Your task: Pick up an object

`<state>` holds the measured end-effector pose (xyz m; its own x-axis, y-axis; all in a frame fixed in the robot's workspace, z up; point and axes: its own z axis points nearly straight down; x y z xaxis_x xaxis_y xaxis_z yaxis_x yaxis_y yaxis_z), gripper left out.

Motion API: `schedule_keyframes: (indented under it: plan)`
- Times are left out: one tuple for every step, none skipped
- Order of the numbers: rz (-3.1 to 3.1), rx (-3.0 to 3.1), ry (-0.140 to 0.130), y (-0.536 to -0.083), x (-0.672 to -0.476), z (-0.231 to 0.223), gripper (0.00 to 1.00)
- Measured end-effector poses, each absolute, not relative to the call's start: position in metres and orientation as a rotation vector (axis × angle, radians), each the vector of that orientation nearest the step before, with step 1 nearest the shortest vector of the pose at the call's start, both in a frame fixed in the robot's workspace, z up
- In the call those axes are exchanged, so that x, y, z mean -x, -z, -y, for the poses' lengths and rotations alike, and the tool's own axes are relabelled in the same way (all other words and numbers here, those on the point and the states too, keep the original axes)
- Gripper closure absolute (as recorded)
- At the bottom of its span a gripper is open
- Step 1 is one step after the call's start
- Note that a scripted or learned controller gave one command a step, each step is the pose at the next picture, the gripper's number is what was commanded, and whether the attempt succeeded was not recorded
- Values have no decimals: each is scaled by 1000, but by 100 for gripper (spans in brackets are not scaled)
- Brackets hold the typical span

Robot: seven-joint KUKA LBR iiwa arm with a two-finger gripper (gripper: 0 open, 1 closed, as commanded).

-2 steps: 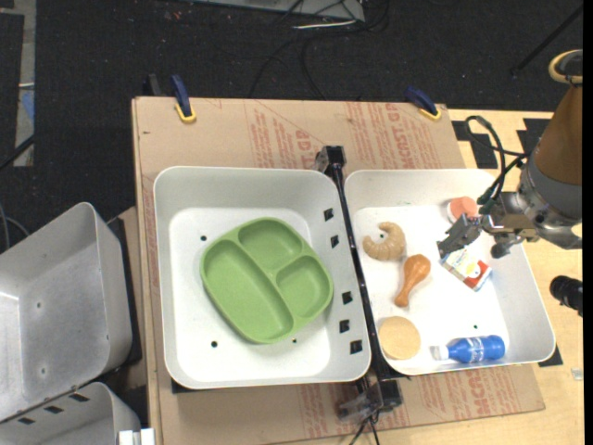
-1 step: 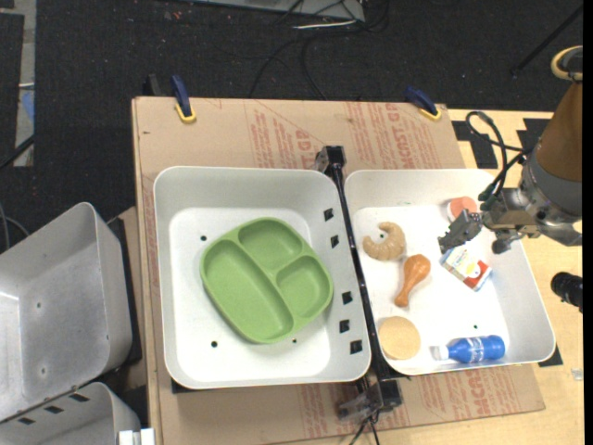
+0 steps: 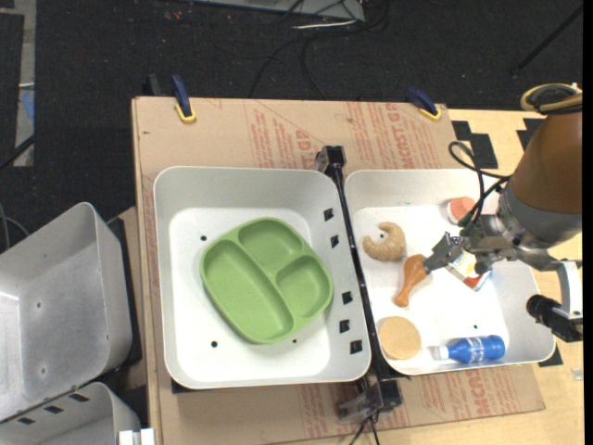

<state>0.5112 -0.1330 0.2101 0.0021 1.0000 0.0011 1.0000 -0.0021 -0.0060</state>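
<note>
A: How far along is the pick, going from the near edge back?

B: Nothing is lifted yet, as far as I can judge. Nearest, in the right bin, a blue bottle lies on its side along the front wall, its long axis running left to right, white cap end to the left. Just left of it sits a round tan cookie, flat on the floor.

A: And the likely target?

B: Further back, the toy drumstick. It lies flat near the bin's middle, long axis on a diagonal: the thin bone end points toward the near left, the fat end toward the far right, up at the gripper.

A: Is the gripper on it?

B: It hangs low just beside the fat end. I cannot tell whether it is spread or pressed together, and I see nothing between its tips. So the grasp and the lift are both left.

A: Beyond that?

B: A curled croissant, apart from the drumstick. In the left bin, a green divided plate.
</note>
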Motion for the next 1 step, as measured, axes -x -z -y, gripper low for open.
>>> schedule_keyframes:
  plan:
    - [2215,2220,-6,-153,-502,138,0]
